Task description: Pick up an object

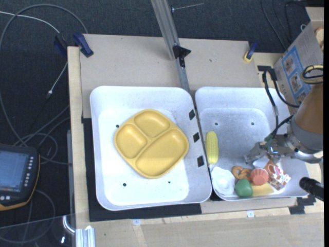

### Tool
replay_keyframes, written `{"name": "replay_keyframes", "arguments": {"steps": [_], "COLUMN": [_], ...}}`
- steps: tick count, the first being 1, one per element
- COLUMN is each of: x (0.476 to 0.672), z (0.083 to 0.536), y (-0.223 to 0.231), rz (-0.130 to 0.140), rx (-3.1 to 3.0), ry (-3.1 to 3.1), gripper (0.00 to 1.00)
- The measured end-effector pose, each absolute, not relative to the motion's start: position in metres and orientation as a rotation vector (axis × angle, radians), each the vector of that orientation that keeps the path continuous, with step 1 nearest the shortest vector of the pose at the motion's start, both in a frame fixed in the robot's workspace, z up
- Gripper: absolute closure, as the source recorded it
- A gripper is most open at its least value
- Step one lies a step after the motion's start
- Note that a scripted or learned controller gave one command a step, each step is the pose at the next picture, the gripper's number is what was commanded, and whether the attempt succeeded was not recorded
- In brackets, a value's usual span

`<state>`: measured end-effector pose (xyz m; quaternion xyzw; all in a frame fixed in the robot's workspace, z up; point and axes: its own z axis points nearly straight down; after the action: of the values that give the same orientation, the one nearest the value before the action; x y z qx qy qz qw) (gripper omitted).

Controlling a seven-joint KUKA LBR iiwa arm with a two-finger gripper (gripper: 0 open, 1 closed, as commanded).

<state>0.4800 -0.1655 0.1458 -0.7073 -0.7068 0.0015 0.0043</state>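
Observation:
The right bin (231,112) holds a cluster of toy food in its near right corner: a pink-red round piece (259,177), a green ball (243,188), a brown pretzel-like piece (239,172), a yellow piece (262,189) and a red-and-white patterned piece (278,177). A white cup-like object (223,180) lies just left of them. A corn cob (211,146) lies along the bin's left wall. My gripper (263,153) hangs low over the bin, just behind the cluster, open with nothing between its fingers.
The left bin (103,138) holds a yellow divided plate (151,143). A metal pole (164,14) rises from the divider at the back. Black cables (271,99) trail by the right bin's far right edge, next to a printed box (300,60).

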Motion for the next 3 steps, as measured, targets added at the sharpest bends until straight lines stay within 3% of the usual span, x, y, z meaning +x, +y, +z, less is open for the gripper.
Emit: {"name": "replay_keyframes", "arguments": {"steps": [1,2,3], "x": [0.486,0.486,0.479], "z": [0.116,0.125,0.175], "y": [-0.168,-0.169,-0.172], "rz": [-0.012,-0.013,-0.004], "rx": [-2.234,-2.240,-2.225], "ry": [-2.236,-2.237,-2.226], "gripper": [0.00,1.00,1.00]}}
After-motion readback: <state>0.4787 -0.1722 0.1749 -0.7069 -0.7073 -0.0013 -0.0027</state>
